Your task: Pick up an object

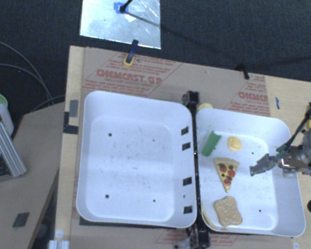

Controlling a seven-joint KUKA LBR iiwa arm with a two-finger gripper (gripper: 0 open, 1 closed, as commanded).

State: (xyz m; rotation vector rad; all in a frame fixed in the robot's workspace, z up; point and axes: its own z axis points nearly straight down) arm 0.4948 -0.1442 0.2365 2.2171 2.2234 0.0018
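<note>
The right bin (284,219) holds a green block (212,144) near its left wall, a small yellow round piece (234,143), a pizza slice (226,172) in the middle and a tan toast slice (228,211) near the front. My gripper (261,164) hangs over the right bin, to the right of the pizza slice and below the yellow piece. Nothing shows between its dark fingers. The arm comes in from the right edge.
The left bin (134,160) stands beside the right one, with black clips along the shared wall (187,164). A pale yellow object (204,106) sits just behind the bins' back rim. Both bins rest on a cardboard sheet (166,80).
</note>
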